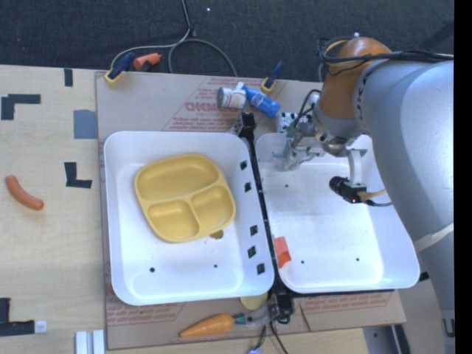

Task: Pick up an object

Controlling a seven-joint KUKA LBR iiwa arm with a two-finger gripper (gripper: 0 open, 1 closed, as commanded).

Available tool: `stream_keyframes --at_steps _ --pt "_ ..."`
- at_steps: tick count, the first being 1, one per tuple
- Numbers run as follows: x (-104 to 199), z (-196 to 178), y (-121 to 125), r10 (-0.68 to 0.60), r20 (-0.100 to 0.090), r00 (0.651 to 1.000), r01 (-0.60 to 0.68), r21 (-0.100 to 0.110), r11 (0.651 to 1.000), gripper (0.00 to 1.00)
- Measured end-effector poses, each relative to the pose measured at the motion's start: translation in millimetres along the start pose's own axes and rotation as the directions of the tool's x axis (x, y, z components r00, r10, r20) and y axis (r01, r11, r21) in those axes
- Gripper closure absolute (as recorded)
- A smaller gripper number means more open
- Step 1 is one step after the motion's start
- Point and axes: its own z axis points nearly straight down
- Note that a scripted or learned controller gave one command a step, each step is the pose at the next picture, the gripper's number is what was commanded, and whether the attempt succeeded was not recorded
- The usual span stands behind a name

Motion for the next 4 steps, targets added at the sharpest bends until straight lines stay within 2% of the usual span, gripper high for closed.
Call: stream_keyframes --at_steps 1,2,3,4 --pt "0 1 0 0.0 0.001 1.0 0.0 0.001 1.0 0.0" --pt "0 -9 0 -0.001 0.001 1.0 0.001 0.001 1.0 1.0" --pt "82 -127 -46 -0.005 -0.007 1.0 0.005 -0.006 1.0 1.0" --pt "0 -120 -53 0.01 0.001 1.0 -0.01 0.004 1.0 1.0"
